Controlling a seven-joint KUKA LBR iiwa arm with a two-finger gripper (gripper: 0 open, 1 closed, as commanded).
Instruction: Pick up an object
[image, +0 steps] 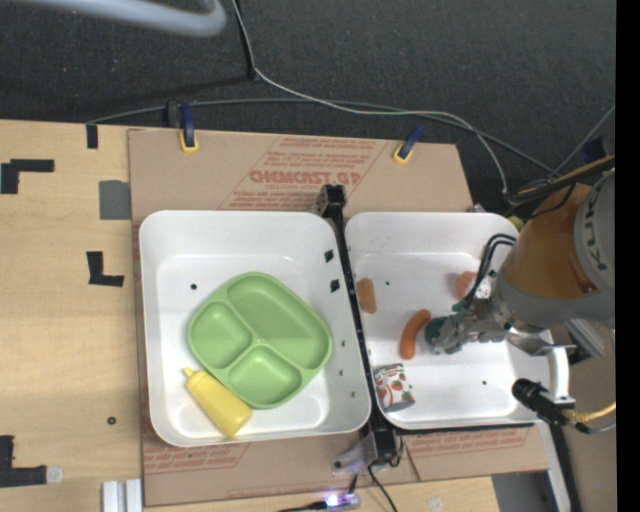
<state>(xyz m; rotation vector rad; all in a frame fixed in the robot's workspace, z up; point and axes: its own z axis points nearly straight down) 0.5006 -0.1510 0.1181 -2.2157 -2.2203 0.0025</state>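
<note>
We found the gripper (447, 332) low in the right bin (440, 232), right of centre in the frame, its dark fingertips just beside the orange sausage-shaped piece (412, 334) lying on the bin floor. We could not tell whether the jaws stood open or closed, and no object was visibly between them, so we logged no grasp. Other candidates in that bin: a smaller orange piece (367, 295) near the divider, a reddish piece (466, 285) toward the arm, and a small printed packet (394, 386) at lower centre. The left bin (160, 300) held a green divided plate (260, 340) with a yellow bottle (216, 402) touching its lower-left edge. Our judgement for doing this step well: centre the fingers across the short axis of the nearest orange piece, descend to the floor, close fully, then lift straight up, keeping clear of the bin wall.
</note>
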